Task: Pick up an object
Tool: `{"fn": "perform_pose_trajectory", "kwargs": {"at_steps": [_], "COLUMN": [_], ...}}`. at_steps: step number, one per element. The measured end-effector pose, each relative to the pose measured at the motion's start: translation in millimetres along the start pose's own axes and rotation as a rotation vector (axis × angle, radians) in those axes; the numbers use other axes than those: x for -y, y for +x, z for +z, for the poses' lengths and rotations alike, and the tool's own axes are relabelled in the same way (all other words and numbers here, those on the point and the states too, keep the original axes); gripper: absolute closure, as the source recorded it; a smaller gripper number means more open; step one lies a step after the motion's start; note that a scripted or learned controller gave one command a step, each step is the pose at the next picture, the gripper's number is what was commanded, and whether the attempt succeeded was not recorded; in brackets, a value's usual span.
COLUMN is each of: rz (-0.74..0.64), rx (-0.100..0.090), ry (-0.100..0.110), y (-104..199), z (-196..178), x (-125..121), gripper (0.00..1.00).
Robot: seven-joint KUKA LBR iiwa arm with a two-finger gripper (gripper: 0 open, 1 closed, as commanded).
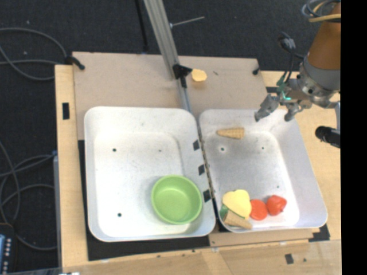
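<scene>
**Line up over one item before descending**

The two-finger gripper (279, 111) hovers spread wide and empty at the right white bin's (307, 171) one o'clock rim. Nearest target: tan ridged cone (230, 133), at nine o'clock from it. Centre above, then descend.

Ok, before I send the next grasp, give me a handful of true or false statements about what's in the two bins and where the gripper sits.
1. The green bowl sits in the left bin. True.
2. The gripper holds the cone-shaped piece. False: the cone lies on the floor of the right bin, apart from the open fingers.
3. The two red pieces lie in the right bin's near corner. True.
4. The yellow heart-shaped piece sits inside the bowl. False: it lies in the right bin beside the red pieces.
5. A small yellow piece lies outside both bins. True.
</scene>
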State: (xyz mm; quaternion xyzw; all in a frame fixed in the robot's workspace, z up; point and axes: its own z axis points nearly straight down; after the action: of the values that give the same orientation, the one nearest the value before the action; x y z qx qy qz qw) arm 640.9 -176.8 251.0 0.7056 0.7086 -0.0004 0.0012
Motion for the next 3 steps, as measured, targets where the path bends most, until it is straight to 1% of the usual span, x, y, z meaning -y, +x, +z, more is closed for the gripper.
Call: {"fn": "perform_pose_trajectory", "kwargs": {"at_steps": [1,2,3], "rz": [0.003,0.001,0.004], "rx": [0.000,0.000,0.001], "ry": [0.006,0.006,0.004], "y": [6.3,12.1,10.5], "z": [55.8,116.8,152.0], "x": [7.5,7.2,7.8], "gripper": [0.00,0.00,0.00]}}
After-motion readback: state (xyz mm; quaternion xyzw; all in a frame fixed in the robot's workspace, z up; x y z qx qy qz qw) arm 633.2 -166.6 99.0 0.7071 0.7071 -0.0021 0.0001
